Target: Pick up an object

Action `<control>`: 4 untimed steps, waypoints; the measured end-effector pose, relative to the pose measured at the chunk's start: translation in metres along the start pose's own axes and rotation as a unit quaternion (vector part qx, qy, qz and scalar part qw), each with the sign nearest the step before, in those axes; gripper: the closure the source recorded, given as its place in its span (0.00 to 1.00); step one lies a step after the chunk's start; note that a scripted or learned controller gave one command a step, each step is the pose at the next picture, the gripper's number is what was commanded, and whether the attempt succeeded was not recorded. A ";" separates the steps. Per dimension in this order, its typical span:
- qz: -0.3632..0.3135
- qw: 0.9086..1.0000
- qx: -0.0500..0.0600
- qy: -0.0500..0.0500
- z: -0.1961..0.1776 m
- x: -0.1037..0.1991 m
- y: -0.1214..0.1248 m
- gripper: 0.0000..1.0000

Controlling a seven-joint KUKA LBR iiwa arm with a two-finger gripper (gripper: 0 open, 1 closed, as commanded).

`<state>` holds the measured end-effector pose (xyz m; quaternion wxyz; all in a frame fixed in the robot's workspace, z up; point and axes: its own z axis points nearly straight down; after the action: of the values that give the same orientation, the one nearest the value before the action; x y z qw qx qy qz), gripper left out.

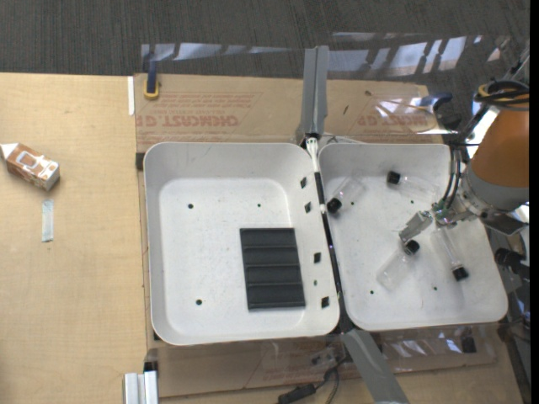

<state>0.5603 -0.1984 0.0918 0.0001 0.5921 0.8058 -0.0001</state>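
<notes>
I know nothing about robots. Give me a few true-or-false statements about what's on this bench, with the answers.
1. A black ribbed block lies in the left bin. True.
2. The arm's tool hangs over the left bin. False: it is over the right bin.
3. Several clear vials with black caps, such as one, lie in the right bin. True.
4. A small carton sits inside the right bin. False: it lies on the wooden bench at the far left.

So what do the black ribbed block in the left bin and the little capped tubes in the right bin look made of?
Black ribbed block: matte, likely plastic or rubber; no glare shows. Capped tubes: clear, glossy plastic or glass, since the bin shows through them; caps look dark plastic.
</notes>
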 end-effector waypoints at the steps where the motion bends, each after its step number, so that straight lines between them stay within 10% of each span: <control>1: 0.002 1.000 -0.001 0.000 -0.009 -0.001 0.000 1.00; 2: -0.062 0.998 0.000 0.000 -0.107 0.081 0.027 1.00; 3: -0.109 0.994 0.000 0.000 -0.099 0.117 0.114 1.00; 4: -0.250 0.968 0.000 -0.001 -0.026 0.067 0.109 1.00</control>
<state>0.6441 -0.1019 0.1180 0.0005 0.3716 0.9284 -0.0003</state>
